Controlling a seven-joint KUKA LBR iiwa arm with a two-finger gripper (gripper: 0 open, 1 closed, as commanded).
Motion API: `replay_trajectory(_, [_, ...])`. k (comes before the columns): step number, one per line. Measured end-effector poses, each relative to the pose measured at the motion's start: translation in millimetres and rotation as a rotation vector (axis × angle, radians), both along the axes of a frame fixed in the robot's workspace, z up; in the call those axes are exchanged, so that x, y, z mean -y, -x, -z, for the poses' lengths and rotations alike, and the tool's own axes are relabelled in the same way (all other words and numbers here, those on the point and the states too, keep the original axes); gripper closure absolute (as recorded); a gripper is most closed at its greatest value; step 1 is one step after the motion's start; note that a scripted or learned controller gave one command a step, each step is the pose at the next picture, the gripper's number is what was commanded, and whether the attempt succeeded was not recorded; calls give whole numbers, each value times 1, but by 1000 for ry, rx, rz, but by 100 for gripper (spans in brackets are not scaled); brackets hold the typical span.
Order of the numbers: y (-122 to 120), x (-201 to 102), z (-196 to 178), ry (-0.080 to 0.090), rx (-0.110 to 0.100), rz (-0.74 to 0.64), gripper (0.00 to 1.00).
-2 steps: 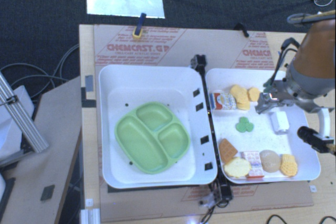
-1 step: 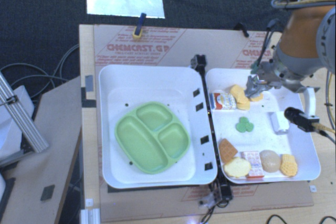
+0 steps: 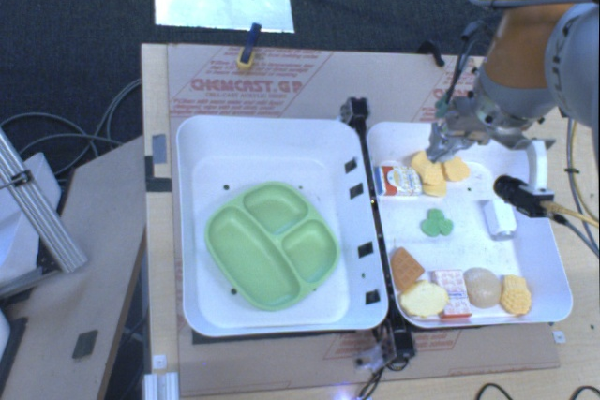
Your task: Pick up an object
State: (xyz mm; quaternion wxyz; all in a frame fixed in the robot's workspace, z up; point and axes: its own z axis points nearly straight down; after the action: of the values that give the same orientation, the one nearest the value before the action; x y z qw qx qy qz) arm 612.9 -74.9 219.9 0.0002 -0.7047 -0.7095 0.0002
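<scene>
At the near edge of the right bin (image 3: 548, 300) lie a yellow piece (image 3: 424, 299), a red and white packet (image 3: 451, 288), a pale round piece (image 3: 483, 287) and a waffle-like biscuit (image 3: 515, 294). A brown cracker (image 3: 407, 267) lies just behind. In the middle is a green clover shape (image 3: 436, 223). The left bin (image 3: 202, 201) holds a green tray with 3 compartments (image 3: 271, 244). At the far side, the pincer (image 3: 439, 152) hangs over yellow pieces (image 3: 433, 173), beside a small carton (image 3: 397, 180). I cannot tell if it is open or closed.
</scene>
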Motion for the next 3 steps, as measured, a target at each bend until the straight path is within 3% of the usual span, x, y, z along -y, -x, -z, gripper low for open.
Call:
replay_trajectory(1, [-13, 3, -11, 0, 1, 0, 100])
replay_trajectory(2, [-13, 3, 7, 1, -2, 0, 100])
replay_trajectory(3, [-14, 3, -10, 0, 1, 0, 100])
